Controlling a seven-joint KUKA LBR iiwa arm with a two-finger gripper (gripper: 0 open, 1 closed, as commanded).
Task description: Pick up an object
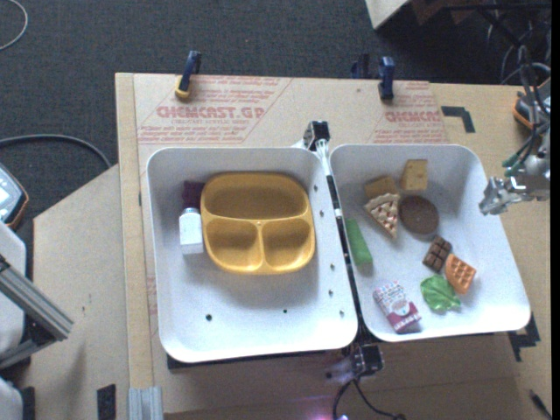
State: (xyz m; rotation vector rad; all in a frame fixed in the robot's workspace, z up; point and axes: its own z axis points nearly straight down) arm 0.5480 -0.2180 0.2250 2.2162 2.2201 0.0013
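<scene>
- Here the gripper (499, 197) hangs over the right rim of the right bin (490, 234) – small and blurred, so whether it stands apart or together cannot be told; nothing shows clamped in it.
- In that bin lie a green stick (357, 241) by the left wall, a pizza slice (383, 213), a brown disc (419, 215), a tan cube (415, 174), a chocolate piece (437, 254), an orange waffle (460, 272), a green leaf (440, 294) and a red-and-white carton (397, 307) – all well apart from the gripper.
- The left bin (254, 322) holds a yellow divided tray (258, 221), with a white bottle (191, 232) just beside its left edge.
</scene>
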